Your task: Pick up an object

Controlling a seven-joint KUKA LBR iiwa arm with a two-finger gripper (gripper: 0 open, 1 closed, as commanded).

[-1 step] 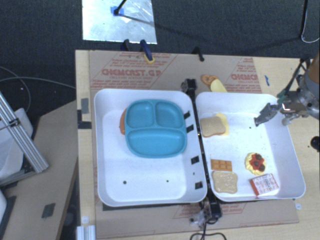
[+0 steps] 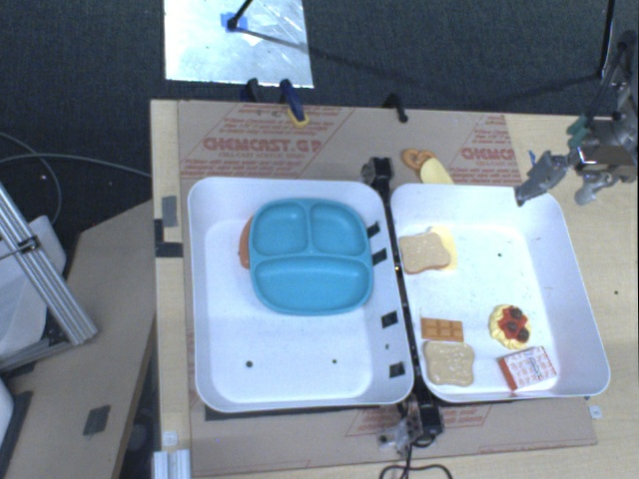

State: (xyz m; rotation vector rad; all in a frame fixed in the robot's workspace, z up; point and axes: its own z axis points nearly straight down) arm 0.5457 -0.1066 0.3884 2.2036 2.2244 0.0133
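My gripper [image 2: 557,184] hangs over the far right corner of the right bin [image 2: 559,267], open, with nothing between its fingers. Below and to its left the bin holds a bread slice [image 2: 424,252] lying on a yellow piece [image 2: 445,243]. Toward the near end lie a small brown waffle [image 2: 441,329], a second toast slice [image 2: 449,364], a yellow tart with dark berries [image 2: 510,325] and a red and white packet [image 2: 527,367]. All of them lie well apart from the gripper.
The left bin [image 2: 290,367] holds a blue divided plate [image 2: 310,255] with an orange piece [image 2: 244,244] sticking out from under its left edge. A yellow piece [image 2: 436,173] and a brown cookie [image 2: 415,158] lie on the cardboard behind the bins.
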